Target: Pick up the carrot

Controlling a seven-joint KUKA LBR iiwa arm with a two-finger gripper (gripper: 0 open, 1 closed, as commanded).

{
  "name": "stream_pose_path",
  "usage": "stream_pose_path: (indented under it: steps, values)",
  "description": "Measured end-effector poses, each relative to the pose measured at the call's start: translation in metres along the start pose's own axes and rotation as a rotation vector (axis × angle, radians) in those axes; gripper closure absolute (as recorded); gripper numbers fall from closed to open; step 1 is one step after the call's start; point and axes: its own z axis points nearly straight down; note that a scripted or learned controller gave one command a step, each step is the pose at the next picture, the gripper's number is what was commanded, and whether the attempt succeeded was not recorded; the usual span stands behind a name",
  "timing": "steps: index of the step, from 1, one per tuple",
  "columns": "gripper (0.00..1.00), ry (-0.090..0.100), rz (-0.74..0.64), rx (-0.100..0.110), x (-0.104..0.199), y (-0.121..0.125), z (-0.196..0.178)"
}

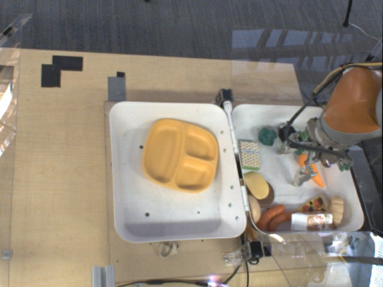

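1. Orange and slim, the carrot [315, 171] lies in the right bin [353, 196], toward its right side and about midway between the far and near walls, its tip pointing toward the near right.
2. The gripper [306, 173] hangs directly over that spot, at the end of the grey arm [356, 109] with its orange band, which reaches in from the right.
3. Its fingers [302, 175] look narrow and point down beside the carrot; whether the carrot sits between them or merely just beside them cannot be told from this slant, so no hold can be claimed.
4. By these signs, the step in hand is the grasp itself: the approach appears done, the lift is not yet begun.
5. The next move calls for the jaws to straddle the carrot across its narrow width, close firmly, then rise straight up.
6. Neighbours are few close by: a green object [267, 136] sits to the far left, a sausage [272, 217] and a bottle [311, 221] lie along the near wall, well apart from the carrot.
7. The left bin [119, 178] holds a yellow divided tray [179, 154] and plays no part in this step.
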Motion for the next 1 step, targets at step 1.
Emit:
stream_pose_path:
  steps: [1]
  values:
    - [0.00,-0.005,0.137,0.002,0.0495,-0.0230,0.0017]
